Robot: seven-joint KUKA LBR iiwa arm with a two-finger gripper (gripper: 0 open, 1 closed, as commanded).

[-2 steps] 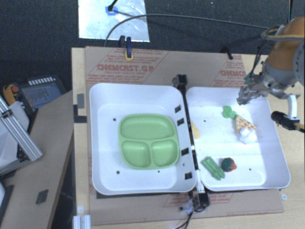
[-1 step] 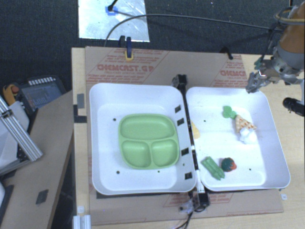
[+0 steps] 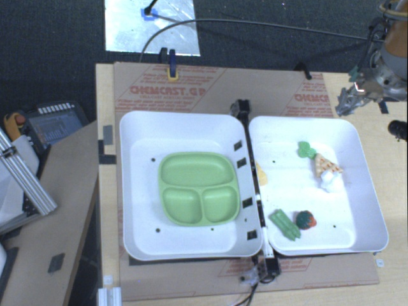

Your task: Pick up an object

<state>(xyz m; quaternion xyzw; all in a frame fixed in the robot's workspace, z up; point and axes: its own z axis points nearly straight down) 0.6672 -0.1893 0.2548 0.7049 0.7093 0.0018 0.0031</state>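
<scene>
The right bin (image 3: 363, 190) holds several small toys: a green leafy piece (image 3: 305, 149), a tan cone-like piece with a white end (image 3: 327, 169), a green oblong piece (image 3: 284, 224), a red and green berry-like piece (image 3: 306, 219), and a yellowish bit (image 3: 260, 174) at its left wall. My gripper (image 3: 349, 99) hangs at the upper right, above the bench just beyond the right bin's far right corner, apart from all the toys. Nothing shows between its fingers.
The left bin (image 3: 137, 171) carries a green three-compartment plate (image 3: 196, 188). Black clips (image 3: 242, 110) join the bins along the middle. A cable runs across the dark floor behind the bench, and a grey device (image 3: 54, 127) sits on a side table at left.
</scene>
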